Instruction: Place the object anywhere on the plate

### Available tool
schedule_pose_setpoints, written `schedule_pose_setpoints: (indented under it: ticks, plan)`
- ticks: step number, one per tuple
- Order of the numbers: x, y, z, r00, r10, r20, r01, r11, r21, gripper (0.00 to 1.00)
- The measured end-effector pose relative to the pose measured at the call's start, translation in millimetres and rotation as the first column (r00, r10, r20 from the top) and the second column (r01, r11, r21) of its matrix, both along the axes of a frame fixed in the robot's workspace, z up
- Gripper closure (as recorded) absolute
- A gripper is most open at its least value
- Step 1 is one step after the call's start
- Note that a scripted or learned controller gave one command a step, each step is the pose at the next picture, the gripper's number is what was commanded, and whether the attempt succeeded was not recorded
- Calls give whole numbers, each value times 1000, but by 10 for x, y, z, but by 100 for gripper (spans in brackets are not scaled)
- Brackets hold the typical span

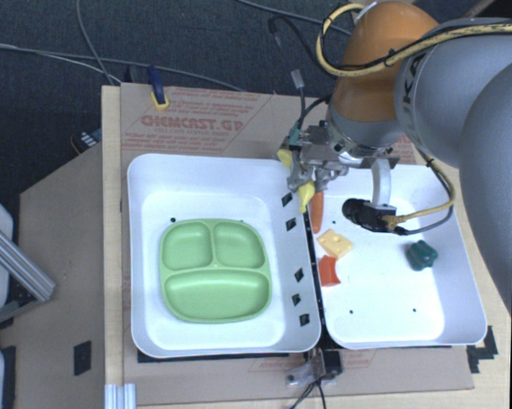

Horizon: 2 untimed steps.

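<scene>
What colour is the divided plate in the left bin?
Light green. The plate shows best in the camera view, lying in the left bin.

Glossy plastic plate (214,270) (smooth bins (145,263)).

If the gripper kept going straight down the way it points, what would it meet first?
Probably the orange carrot-like piece just under the gripper, near the right bin's left wall; depth is hard to judge.

Evenly and brightly lit from above, slightly cool in tone. Soft, faint shadows under the green plate (215,269) and along the white bins' rims (142,237). Mild glare on the orange band (374,57) of the arm. Fairly sharp at centre; arm's near grey housing (473,98) large and blurred.
</scene>
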State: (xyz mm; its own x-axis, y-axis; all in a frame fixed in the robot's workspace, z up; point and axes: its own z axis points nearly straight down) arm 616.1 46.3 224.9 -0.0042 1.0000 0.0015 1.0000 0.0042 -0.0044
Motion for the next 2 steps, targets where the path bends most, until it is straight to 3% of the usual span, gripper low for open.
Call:
schedule_pose_setpoints:
  ticks: [2]
  plan:
    - [-56,979,-44,1000,0,5,0,1000,0,100]
